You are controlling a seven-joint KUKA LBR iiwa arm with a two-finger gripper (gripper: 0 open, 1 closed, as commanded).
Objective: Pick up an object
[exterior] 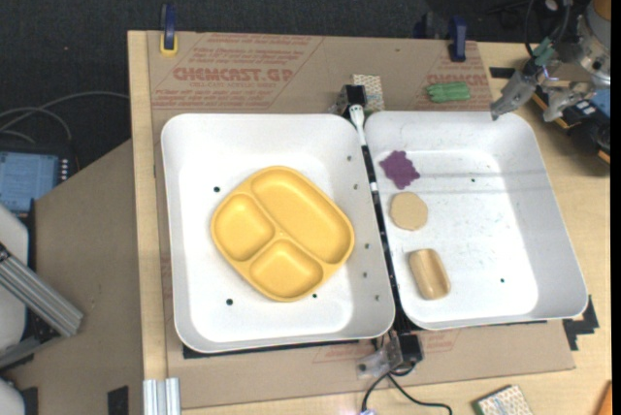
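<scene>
One end effector (533, 91) (fingers blurred)

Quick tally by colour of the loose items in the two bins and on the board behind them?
Yellow: 1, the divided plate in the left bin
Purple: 1, the purple piece
Tan: 2, the round disc and the bread roll
Green: 1, the green piece on the board
Total: 5

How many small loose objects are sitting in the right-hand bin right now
3, all along the left side of the right bin: a purple piece farthest back, a round tan disc in the middle, and a tan bread-like piece nearest the front. None look hidden.
</scene>
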